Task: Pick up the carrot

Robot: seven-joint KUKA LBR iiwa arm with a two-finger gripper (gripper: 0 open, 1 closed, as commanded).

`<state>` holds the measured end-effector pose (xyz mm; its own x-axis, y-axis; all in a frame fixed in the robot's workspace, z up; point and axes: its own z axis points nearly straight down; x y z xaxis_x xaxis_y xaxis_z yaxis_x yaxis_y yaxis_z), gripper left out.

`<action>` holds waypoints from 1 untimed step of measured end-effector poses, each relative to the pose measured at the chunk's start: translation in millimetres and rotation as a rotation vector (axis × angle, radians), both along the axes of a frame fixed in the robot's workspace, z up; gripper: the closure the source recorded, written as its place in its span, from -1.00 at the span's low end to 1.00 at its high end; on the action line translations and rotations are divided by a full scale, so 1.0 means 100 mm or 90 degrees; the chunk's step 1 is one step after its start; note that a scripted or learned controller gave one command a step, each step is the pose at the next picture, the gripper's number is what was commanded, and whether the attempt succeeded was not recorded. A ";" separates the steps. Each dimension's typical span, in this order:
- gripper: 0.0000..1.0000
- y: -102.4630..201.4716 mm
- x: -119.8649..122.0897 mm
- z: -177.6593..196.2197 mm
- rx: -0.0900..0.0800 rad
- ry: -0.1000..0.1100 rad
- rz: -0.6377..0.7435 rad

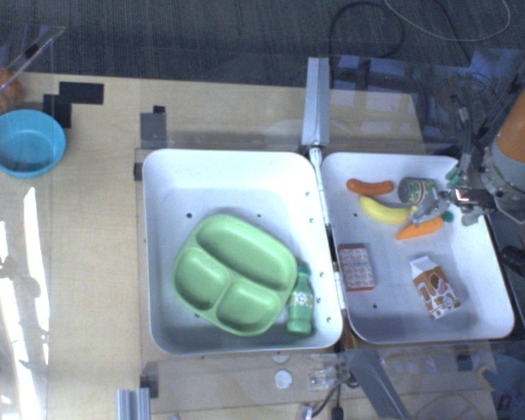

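The hand (448,206) sits just above the carrot's (419,227) upper-right end, its grip state impossible to tell, while the carrot lies down-left of it in the right bin (494,322), its long axis apparently running from the hand towards the banana (383,210).

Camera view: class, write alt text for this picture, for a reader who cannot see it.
A robot arm's gripper sits over the carrot in the right bin, beside a banana, a sausage and a can. The left bin holds a green divided plate and a green bottle.
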<state>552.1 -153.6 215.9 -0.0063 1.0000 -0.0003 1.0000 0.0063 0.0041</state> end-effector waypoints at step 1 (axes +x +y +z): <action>-1.00 0.05 0.71 -1.08 -0.001 -0.003 0.055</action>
<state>623.5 -149.0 107.6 -0.0931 0.9957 -0.0023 0.9956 0.0931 0.0095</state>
